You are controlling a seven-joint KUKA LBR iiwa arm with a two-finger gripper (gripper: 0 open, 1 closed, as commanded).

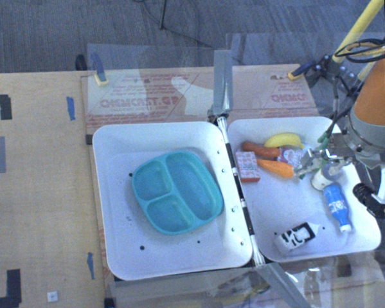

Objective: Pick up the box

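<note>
White bins point(120, 250) sit on a tan bench point(41, 209), grey floor point(57, 28) beyond.

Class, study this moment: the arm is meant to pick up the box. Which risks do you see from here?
1. The box lies against the bin wall, leaving little room on that side for a finger.
2. A carrot lies right beside the box and may get nudged or grabbed instead.
3. The end effector sits among a wrapper and a white cup, away from the box, so it may disturb them.
</note>
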